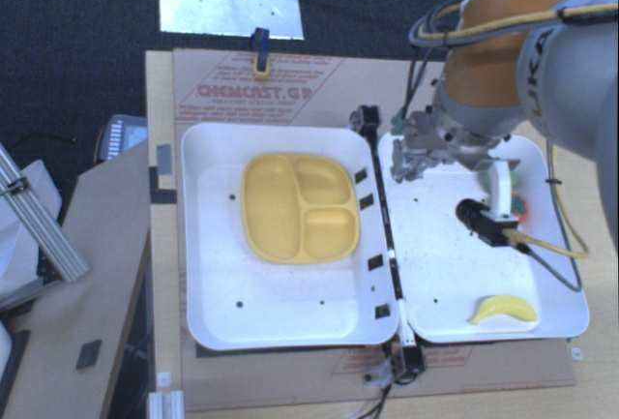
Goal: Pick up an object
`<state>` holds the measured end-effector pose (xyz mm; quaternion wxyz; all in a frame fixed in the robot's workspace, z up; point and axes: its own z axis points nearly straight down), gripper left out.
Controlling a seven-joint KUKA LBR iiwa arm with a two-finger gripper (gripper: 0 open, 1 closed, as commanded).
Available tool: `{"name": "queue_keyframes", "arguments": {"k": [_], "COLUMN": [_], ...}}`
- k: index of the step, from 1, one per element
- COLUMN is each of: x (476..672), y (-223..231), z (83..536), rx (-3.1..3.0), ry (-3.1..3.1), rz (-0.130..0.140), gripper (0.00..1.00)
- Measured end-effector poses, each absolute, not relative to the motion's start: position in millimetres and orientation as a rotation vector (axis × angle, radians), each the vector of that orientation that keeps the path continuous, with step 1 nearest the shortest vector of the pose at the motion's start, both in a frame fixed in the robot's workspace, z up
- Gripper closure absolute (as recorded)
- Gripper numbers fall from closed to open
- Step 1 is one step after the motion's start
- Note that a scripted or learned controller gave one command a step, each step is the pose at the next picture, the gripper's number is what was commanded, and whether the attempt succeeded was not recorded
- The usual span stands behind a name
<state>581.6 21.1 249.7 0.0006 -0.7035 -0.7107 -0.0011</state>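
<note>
In the camera view the gripper [406,164] hangs at 10 o'clock of the right bin [445,257]; if it is spread or pressed together, I cannot tell. The banana [504,311] lies at 5 o'clock there. A yellow plate [298,209] fills the middle of the left bin [271,299].

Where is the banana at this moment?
In the camera view, the banana lies in the right bin, near its lower right corner, away from the tool.

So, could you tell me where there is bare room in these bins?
Left white bin: bare strip below the yellow divided plate. Right white bin: bare floor between gripper and yellow banana; crowded near its top, around the gripper.
</note>
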Motion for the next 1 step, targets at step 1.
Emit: {"name": "queue_keyframes", "arguments": {"k": [1], "x": [583.3], "y": [76.3], "z": [234.5], "rx": [-2.209], "ry": [-2.231], "rz": [-0.002], "gripper": [1.00]}}
